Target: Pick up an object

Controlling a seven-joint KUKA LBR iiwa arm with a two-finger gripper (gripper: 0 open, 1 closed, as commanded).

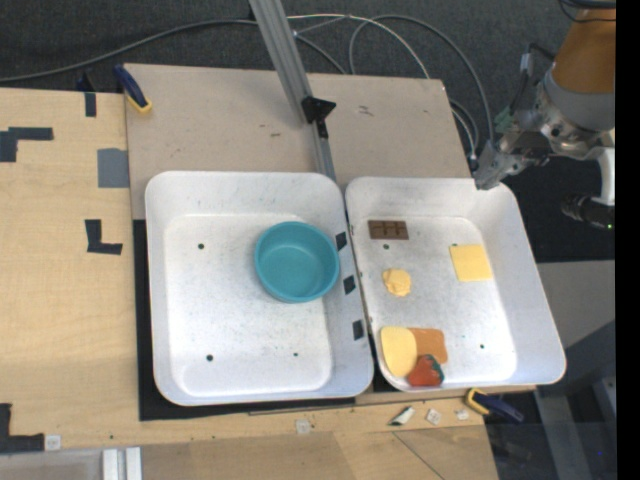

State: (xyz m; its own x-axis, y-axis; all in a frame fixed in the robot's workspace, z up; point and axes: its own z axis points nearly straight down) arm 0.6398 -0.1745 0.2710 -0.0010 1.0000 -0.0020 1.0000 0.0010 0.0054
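While the gripper (487, 173) hovers aside, the chocolate bar (388, 230) lies lengthwise left-right.

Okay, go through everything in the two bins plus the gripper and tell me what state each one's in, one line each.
teal bowl: upright, mouth up, alone in the left bin.
brown chocolate bar: lying flat near the right bin's far side.
yellow square slice: lying flat, apart from the others.
small yellow lump: resting on the bin floor.
yellow, orange and red pieces: clustered, touching, near front edge.
gripper: above the right bin's far right corner, holding nothing visible.
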